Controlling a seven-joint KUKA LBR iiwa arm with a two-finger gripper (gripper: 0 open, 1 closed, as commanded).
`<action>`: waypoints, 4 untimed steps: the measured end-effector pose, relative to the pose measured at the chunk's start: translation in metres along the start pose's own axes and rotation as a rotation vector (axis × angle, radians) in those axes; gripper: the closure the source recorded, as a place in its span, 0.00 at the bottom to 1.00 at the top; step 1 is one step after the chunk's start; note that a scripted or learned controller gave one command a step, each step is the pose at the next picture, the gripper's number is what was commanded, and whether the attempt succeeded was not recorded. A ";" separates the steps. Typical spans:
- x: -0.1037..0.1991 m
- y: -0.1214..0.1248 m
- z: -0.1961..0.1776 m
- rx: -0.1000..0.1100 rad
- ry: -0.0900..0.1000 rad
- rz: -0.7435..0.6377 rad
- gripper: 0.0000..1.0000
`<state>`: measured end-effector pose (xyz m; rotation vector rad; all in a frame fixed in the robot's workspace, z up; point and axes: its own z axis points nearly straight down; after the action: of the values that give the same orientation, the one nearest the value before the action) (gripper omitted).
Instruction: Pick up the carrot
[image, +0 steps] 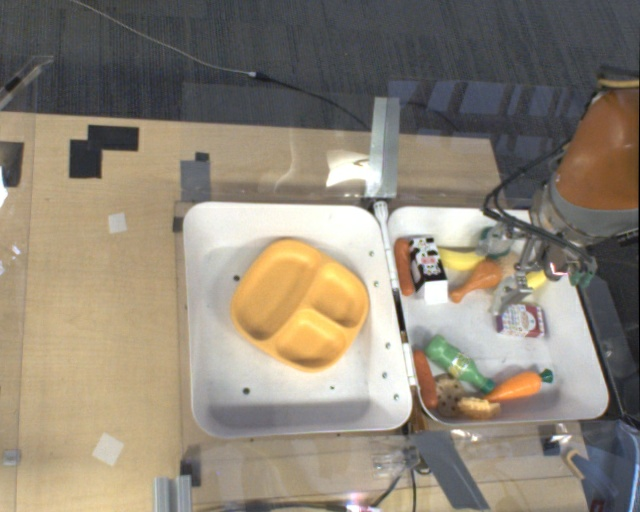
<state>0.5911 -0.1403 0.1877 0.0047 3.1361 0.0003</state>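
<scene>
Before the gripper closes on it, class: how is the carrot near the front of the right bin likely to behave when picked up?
The carrot looks like moulded plastic, so probably stiff and light. Its tapered, rounded body may roll or slide out of a pinch. It lies close to the green bottle, so a nudge could shove it against that. The gripper is above the bin.

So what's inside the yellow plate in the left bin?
Nothing that I can see. The yellow plate lies alone in the left bin, and its three compartments look bare. All the toy food, including the carrot, is in the right bin.
</scene>
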 end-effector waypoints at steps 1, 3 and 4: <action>-0.002 0.004 0.097 0.002 -0.007 -0.034 0.00; 0.022 0.008 0.009 0.003 -0.009 0.046 0.00; -0.002 0.008 0.099 0.000 -0.007 0.208 0.00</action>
<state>0.5941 -0.1324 0.0888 0.3298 3.1116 0.0004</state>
